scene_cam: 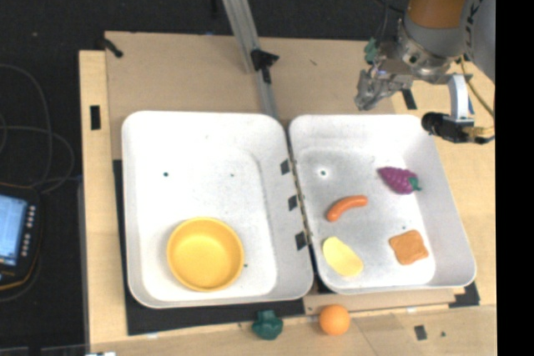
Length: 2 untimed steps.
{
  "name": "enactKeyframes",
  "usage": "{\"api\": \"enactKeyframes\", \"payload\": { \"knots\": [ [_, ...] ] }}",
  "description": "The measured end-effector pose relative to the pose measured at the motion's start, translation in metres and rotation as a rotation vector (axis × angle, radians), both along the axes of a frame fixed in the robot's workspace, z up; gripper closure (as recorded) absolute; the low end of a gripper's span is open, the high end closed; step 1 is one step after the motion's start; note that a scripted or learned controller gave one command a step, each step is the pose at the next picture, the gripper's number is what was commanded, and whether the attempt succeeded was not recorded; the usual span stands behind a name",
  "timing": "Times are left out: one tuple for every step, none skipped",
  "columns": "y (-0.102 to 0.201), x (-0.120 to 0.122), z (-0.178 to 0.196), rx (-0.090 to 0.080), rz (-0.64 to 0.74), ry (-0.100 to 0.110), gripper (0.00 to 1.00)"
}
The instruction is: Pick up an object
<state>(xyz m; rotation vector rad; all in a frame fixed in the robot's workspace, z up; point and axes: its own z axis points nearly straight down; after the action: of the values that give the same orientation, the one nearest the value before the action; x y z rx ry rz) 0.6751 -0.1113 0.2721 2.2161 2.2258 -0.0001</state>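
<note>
In the right bin (434,154) lie a purple grape bunch (398,179), an orange sausage (345,207), a pale yellow piece (341,256) and a brown toast-like square (408,248). A yellow bowl (204,253) rests in the left bin (142,179) near its front. My gripper (371,92) hangs above the bench just beyond the right bin's far rim, well above and behind the objects, with nothing seen between its fingers.
An orange ball (334,319) and a small green object (267,325) lie on the bench in front of the bins. A grey metal pole (242,21) rises slantwise behind the gap between the bins. A screen device (17,233) sits off the bench at left.
</note>
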Motion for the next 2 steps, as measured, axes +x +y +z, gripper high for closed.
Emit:
{"api": "enactKeyframes", "payload": {
  "knots": [
    [0.042, 0.003, -0.009, 0.0, 0.0, 0.001, 1.0],
    [0.09, 0.007, -0.003, 0.001, 0.002, -0.002, 1.0]
  ]
}}
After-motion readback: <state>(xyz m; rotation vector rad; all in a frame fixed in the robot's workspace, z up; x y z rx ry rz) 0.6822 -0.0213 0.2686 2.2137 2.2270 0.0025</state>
